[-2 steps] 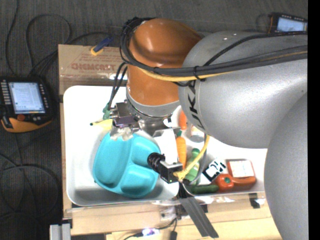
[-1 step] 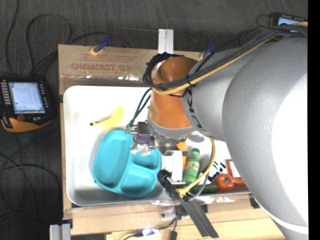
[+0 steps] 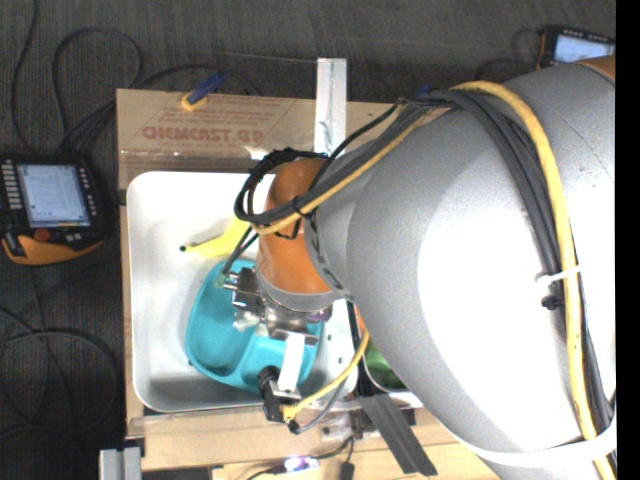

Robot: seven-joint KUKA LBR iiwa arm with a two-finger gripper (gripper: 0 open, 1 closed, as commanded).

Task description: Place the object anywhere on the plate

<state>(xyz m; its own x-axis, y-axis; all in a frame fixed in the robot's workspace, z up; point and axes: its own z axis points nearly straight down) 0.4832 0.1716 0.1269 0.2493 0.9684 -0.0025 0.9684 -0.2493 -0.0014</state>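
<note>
Plate (image 3: pixel 215 333) sits near in the left bin (image 3: pixel 160 278); my gripper (image 3: pixel 262 318) hangs over it to drop, grip hidden, banana (image 3: pixel 222 240) beyond.

Faint red print on cardboard sheet (image 3: pixel 215 128) behind bins, reads roughly "GIGACAST".

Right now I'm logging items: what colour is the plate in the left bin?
Turquoise blue plate, clearest in the camera view.
</note>
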